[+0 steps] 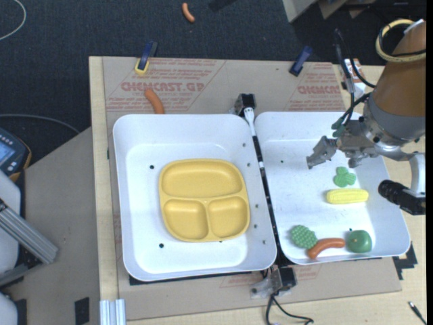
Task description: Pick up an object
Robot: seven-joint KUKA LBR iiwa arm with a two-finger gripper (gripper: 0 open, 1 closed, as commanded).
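My gripper (336,160) hangs over the upper part of the right bin (284,134), open, with nothing between its fingers. Just below it lies a small green leafy piece (344,177), and under that a yellow corn cob (347,196). Along the bin's front edge sit a bumpy green piece (303,235), an orange-red sausage (326,247) and a round green fruit (359,241). The gripper touches none of them.
The left bin (135,181) holds a yellow divided plate (203,199). An orange sausage-like piece (155,101) lies on the cardboard behind the left bin, and another (188,11) lies on the dark floor. Clamps (143,58) grip the cardboard's far edge.
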